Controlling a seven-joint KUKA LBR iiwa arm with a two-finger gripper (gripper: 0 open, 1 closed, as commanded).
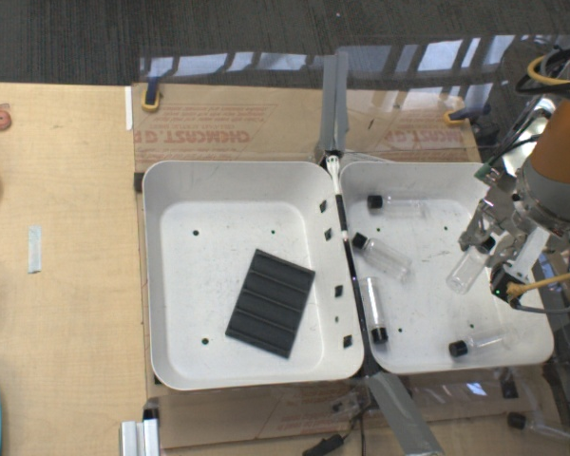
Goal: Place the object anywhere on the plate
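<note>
camera view | two-finger gripper [482, 252] at right bin's [427, 350] right side, clamped on clear plastic vial [465, 269], lifted, tilted | dark ribbed rectangular plate [270, 302] flat in left bin [180, 350] | four more black-capped clear vials [380, 255] loose in right bin

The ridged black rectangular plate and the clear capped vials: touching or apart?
Apart. The camera view shows the ridged black rectangular plate alone in the left white bin, the clear capped vials beyond the divider.
</note>
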